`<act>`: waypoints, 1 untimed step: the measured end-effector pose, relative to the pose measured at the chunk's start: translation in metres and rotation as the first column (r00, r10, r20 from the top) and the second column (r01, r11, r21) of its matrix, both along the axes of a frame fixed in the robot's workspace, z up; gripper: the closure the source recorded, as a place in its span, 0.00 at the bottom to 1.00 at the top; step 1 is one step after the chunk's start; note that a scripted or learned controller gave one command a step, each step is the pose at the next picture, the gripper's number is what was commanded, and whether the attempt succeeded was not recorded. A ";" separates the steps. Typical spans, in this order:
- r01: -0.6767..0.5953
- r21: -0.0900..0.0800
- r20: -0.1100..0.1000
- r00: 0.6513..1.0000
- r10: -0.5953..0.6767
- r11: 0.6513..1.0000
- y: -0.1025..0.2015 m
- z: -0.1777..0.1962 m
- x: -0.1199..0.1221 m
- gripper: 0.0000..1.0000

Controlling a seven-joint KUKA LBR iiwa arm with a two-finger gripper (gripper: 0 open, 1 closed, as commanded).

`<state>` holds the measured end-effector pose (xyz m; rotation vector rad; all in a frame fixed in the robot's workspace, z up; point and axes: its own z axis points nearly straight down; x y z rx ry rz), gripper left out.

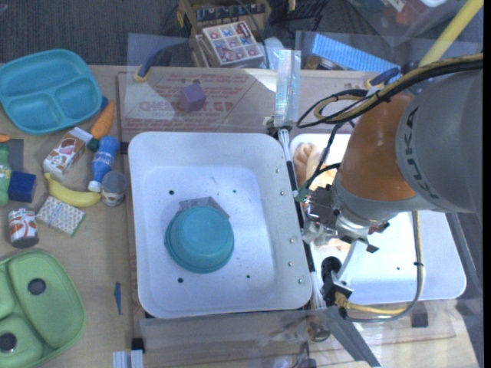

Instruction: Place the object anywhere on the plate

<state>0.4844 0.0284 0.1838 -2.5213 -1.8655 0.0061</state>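
A round teal plate [199,238] lies in the left white bin [153,167], a little below the bin's middle. The arm's orange band [380,156] and grey wrist hang over the left part of the right bin [437,274]. The gripper [331,232] points down beneath the wrist, close to the wall between the two bins, and the wrist hides most of it. A pale peach object [308,158] lies in the right bin's upper left corner, partly covered by the arm.
A grey scrap [201,203] pokes out from under the plate's far edge. Left of the bins the bench holds a blue tray [47,90], a banana [70,192], a blue bottle [102,159] and a green tray [34,305]. Cables loop below the wrist.
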 end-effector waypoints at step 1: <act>0.256 -0.002 0.004 0.967 -0.256 0.967 -0.028 0.000 -0.005 1.00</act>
